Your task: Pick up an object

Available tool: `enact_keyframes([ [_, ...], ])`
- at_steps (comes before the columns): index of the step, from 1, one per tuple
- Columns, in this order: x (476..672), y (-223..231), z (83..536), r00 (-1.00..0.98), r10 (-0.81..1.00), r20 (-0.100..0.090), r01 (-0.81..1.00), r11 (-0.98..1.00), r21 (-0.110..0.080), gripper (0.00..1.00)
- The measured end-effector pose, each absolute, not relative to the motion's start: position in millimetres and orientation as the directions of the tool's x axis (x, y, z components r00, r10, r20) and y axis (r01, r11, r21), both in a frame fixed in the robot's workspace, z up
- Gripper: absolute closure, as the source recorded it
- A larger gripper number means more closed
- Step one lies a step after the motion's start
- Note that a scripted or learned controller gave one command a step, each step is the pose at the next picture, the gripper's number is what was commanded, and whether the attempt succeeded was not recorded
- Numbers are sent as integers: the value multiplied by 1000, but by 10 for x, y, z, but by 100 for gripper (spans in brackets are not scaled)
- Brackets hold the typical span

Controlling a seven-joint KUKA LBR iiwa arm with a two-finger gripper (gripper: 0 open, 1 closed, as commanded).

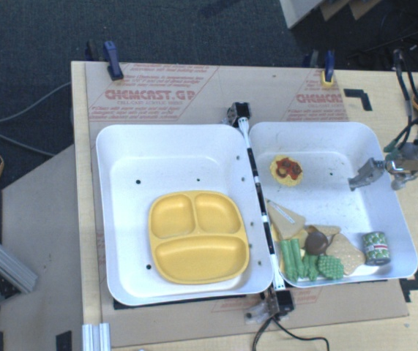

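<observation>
From my remote station I see the left white plastic bin (121,159) holding a smooth yellow divided plate (198,236) with three rounded compartments. In the right bin (340,134), a small round yellow pizza toy (287,170) with a red topping lies near the top. Lower down sit a pale wedge (285,220), ridged green bean-like pieces (293,258), a dark brown lump (315,240) and a small green-labelled can (376,247). The metal gripper (373,172) hovers at that bin's right side; I cannot tell how its claw stands.
</observation>
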State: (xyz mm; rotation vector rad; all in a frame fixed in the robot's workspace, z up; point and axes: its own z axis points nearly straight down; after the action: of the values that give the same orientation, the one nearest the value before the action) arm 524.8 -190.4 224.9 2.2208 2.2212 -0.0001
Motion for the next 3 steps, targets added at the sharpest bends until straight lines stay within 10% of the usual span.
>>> enact_keyframes([
  [1, 5225, -1231, 825, -3, 1000, 6, 1000, 3, -5, 0],
  [2, 4799, -1096, 865, 1, 1000, -2, 1000, -1, 6, 0],
  [3, 4802, -1096, 949, 1, 1000, -2, 1000, -1, 5, 100],
])
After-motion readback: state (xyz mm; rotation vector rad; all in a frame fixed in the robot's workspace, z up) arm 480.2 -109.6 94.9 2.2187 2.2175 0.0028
